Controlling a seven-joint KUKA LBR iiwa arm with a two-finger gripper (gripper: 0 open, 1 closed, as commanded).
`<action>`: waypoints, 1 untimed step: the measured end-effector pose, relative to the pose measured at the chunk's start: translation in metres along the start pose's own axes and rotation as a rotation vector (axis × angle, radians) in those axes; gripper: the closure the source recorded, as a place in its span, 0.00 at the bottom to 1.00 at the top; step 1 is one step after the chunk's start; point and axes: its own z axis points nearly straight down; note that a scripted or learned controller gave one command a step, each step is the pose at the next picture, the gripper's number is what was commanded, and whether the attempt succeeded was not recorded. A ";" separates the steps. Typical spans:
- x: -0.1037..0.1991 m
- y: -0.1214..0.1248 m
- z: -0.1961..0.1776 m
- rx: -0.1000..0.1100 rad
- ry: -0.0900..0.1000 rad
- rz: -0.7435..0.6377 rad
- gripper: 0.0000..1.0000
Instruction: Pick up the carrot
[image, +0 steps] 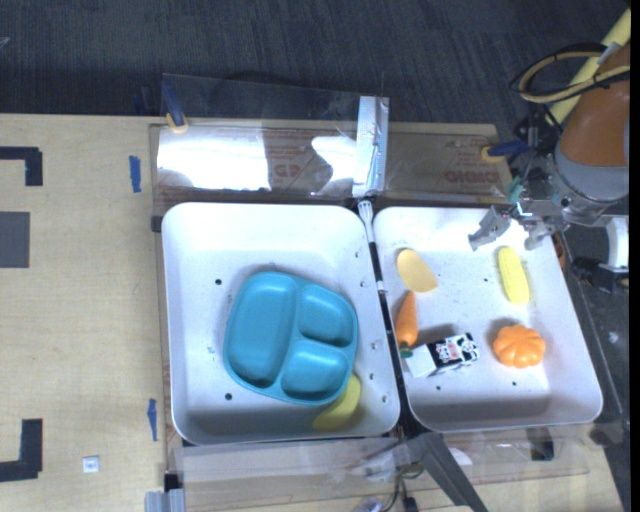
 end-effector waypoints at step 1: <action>0.005 -0.071 0.058 0.005 0.001 0.214 0.00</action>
